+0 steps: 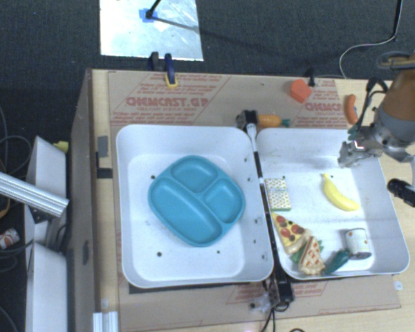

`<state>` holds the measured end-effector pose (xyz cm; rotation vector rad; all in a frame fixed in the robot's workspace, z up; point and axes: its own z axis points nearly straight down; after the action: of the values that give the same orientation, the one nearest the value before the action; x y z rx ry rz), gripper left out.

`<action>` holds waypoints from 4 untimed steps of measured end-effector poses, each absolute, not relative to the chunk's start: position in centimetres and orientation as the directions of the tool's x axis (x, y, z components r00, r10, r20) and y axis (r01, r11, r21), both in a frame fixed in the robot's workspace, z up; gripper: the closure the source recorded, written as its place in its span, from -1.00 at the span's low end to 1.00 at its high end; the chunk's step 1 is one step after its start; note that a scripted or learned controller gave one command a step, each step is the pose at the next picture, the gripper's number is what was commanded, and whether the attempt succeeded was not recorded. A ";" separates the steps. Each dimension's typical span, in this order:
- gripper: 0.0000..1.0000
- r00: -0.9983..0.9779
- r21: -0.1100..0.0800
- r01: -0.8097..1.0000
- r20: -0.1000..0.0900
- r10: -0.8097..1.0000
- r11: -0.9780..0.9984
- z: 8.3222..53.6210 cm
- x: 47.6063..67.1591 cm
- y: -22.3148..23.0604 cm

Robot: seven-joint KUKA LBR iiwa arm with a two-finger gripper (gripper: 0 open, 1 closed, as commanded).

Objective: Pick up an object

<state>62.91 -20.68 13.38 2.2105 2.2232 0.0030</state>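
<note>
The approach step is in hand: the gripper (351,153) hangs over the far right part of the right bin (401,254), whether its jaws are apart I cannot tell. Nothing looks grasped. The toy banana (339,194) lies nearest, just below; next it must descend and close on it.

Probably a robotics lab: two white bins (194,268) on a cardboard-covered bench (194,99), dark carpet far side, loose cables (3,151) left.
</note>
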 end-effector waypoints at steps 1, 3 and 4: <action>1.00 -0.004 0.003 1.000 -0.002 1.000 0.004 11.3 63.9 -20.6; 1.00 -0.005 0.003 1.000 -0.002 1.000 0.005 10.8 66.9 -20.6; 1.00 -0.006 0.004 1.000 -0.002 1.000 0.006 11.0 67.0 -20.6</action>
<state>66.95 -20.60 10.99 2.2125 2.2248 0.0017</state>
